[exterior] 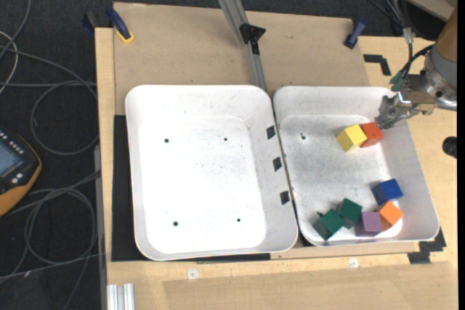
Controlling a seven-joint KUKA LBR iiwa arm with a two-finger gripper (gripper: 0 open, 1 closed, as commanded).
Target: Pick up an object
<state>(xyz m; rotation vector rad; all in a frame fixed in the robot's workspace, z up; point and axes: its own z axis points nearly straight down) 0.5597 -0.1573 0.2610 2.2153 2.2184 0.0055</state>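
hovering at the far right edge of the right bin (418,178), the gripper (392,112) sits just beside the red cube (371,133), which touches the yellow cube (352,137); whether it is spread or pinching i cannot tell, and nothing shows between its tips, so the approach step looks to be in hand. next it likely calls for a descent squarely over one cube, clear of its neighbour. the wooden bench (182,40) bears both bins, the left bin (138,156) beside the right; dark carpet with cables (43,83) surrounds. near the front rim cluster green cubes (340,218), a blue cube (387,190), an orange cube (391,213) and a purple cube (371,222)
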